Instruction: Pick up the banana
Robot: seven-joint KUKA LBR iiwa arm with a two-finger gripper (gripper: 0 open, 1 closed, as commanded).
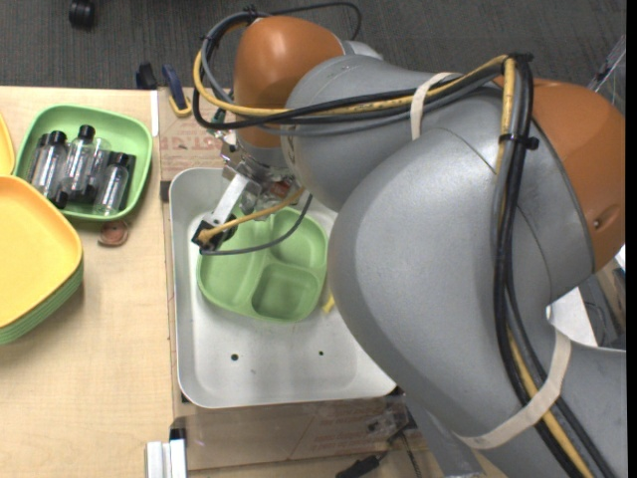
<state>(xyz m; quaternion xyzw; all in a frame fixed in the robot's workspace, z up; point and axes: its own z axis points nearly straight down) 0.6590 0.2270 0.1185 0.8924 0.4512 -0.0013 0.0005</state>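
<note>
1. Dark grey carpet [109, 53] runs across the 12 o'clock side of the view, with a black chair caster [84, 9] at 11 o'clock.
2. A pale wooden tabletop [114, 366] fills the 9 o'clock side.
3. On it, toward 10 o'clock, sits a green tray [133, 135] holding several small clear bottles [78, 165] with black caps, lying side by side.
4. A stack of yellow plates [30, 262] lies at 9 o'clock, touching the tray's lower left rim and cut off by the view's edge.
5. A small brown disc [114, 233] rests on the wood just at 6 o'clock of the tray.
6. A shallow white bin [269, 371] lies in the middle of the view, with two small dark holes [235, 358] in its bare floor.
7. A green divided plate [261, 272] with three compartments lies flat in the bin's upper half.
8. The grey and orange arm [448, 267] covers the whole 3 o'clock side and bends over the bin.
9. The end effector [261, 179] hangs over the plate's 12 o'clock rim, mostly hidden under the wrist. I cannot tell whether it is open or closed, and nothing is seen held in it.
10. A thin yellow sliver, seemingly the banana [326, 303], shows at the plate's 4 o'clock edge, touching the rim and otherwise hidden beneath the arm.
</note>
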